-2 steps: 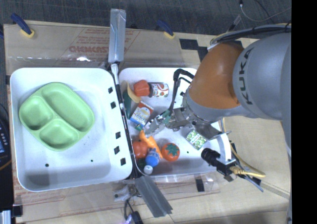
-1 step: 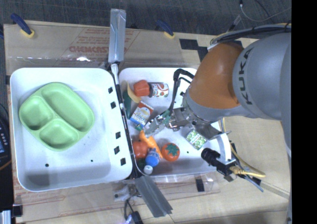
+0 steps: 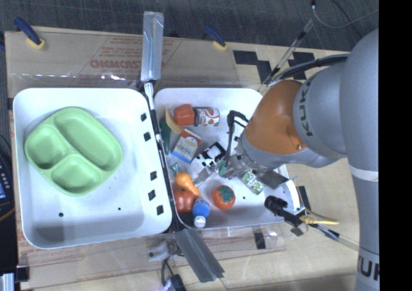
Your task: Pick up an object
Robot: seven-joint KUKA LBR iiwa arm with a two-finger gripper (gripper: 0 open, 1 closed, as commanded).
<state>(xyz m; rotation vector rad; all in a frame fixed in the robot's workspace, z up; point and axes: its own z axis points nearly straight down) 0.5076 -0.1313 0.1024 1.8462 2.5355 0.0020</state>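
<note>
We see two white bins side by side across the middle of the frame. The left bin point(image 3: 38, 219) carries a green divided plate point(image 3: 73, 149) with three compartments, sitting in its upper left part.

The right bin point(image 3: 212, 95) holds the clutter — candidate objects for the pick. Along its top we note a red tomato-like item point(image 3: 184, 114) touching a small can point(image 3: 206, 116) with a red and white label, lying on its side. Just below them lies a small carton point(image 3: 185, 145) with blue and orange print, tilted. Lower left of that bin we have an orange carrot-shaped toy point(image 3: 185, 182), a red item point(image 3: 183, 201) right under it, and a blue bottle point(image 3: 200, 210) with a white cap pressed against the bin's lower edge. An orange-red round fruit point(image 3: 224, 197) with a green top sits just right of the bottle, apart from it.

The arm point(image 3: 335, 116) comes in from the right of the frame, its orange band point(image 3: 273, 123) over the right half of the right bin. The gripper point(image 3: 222, 166) is low in the middle of that bin, between the carton and the round fruit — its tips are lost in dark parts and small packets, so we cannot tell how they stand or whether anything is caught. A green and white packet point(image 3: 253, 183) lies just beside the wrist.
</note>
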